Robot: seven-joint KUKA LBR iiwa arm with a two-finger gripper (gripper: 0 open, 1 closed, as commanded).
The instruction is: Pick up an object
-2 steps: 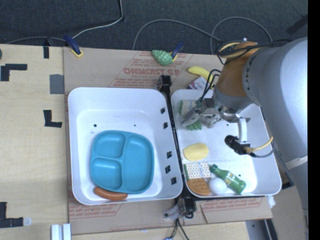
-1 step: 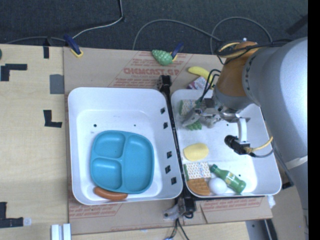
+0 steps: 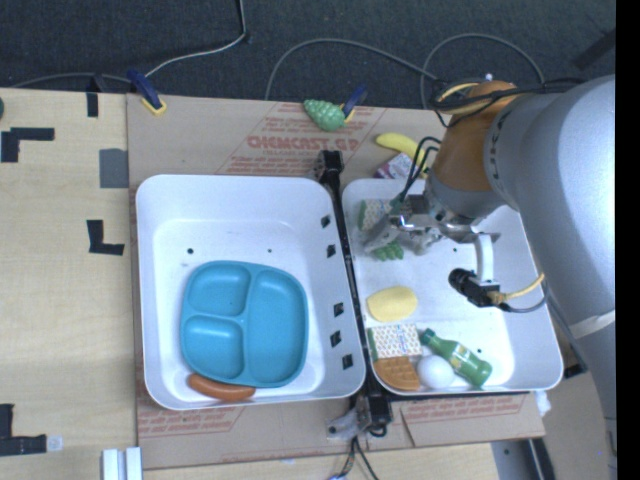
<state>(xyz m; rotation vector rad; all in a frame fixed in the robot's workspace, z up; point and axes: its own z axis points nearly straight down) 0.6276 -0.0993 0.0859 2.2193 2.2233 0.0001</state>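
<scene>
Progress is at the reach stage: the gripper (image 3: 385, 230) sits low in the far left corner of the right bin (image 3: 520, 368), directly over a small green item (image 3: 390, 251). Whether anything is gripped cannot be told (the tool end is a blur against the clutter), so lifting remains. Count for the right bin: one yellow lemon-shaped piece (image 3: 391, 303), one green bottle (image 3: 457, 357), one white egg (image 3: 435, 372), one cracker-like square (image 3: 397, 341). Count for the left bin (image 3: 160, 200): one blue divided tray (image 3: 244, 323), one sausage (image 3: 220, 388).
</scene>
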